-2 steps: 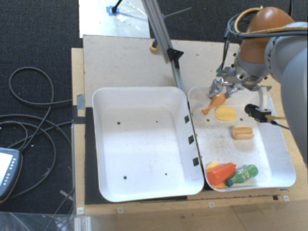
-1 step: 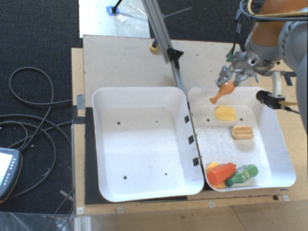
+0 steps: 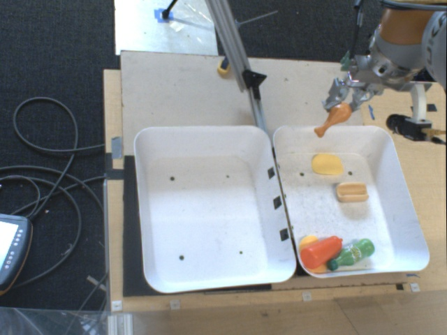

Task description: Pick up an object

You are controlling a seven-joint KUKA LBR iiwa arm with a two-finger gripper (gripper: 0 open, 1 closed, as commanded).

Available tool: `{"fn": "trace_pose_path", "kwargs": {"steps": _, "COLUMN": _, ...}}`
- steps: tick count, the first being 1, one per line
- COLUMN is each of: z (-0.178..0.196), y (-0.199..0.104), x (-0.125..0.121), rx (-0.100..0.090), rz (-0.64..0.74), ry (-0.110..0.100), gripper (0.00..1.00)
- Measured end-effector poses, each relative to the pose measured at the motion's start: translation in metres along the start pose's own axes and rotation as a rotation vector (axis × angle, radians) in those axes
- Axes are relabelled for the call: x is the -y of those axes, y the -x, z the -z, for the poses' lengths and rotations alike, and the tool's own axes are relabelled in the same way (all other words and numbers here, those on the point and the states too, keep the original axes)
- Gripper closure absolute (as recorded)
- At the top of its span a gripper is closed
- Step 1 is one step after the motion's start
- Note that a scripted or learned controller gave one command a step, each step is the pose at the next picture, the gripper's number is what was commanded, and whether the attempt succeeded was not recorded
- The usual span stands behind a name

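Two white bins side by side, left bin (image 3: 202, 208), right bin (image 3: 401, 187) held one green bottle (image 3: 353, 254), one red pepper (image 3: 323, 250), one bread roll (image 3: 352, 192), one yellow disc (image 3: 327, 164), gripper (image 3: 347, 98) above right bin's far rim, jaws closed on one orange drumstick (image 3: 333, 119).

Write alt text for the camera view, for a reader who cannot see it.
The gripper holds an orange drumstick-shaped toy above the far edge of the right bin. In that bin lie a yellow disc, a tan bun, a red-orange piece and a green bottle.
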State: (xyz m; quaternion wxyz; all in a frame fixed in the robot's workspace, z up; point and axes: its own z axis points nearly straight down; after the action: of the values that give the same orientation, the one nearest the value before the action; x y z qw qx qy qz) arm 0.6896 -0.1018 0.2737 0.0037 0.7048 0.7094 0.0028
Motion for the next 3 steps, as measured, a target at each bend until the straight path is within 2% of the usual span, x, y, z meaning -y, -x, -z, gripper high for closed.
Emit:
{"fn": "trace_pose_path", "kwargs": {"steps": 2, "z": -0.028, "y": -0.088, "x": 0.037, "rx": -0.002, "rz": 0.003, "ry": -0.010, "gripper": 1.00}}
{"fn": "trace_pose_path", "kwargs": {"steps": 3, "z": -0.025, "y": -0.131, "x": 0.052, "rx": -0.004, "rz": 0.003, "ry": -0.009, "gripper": 1.00}}
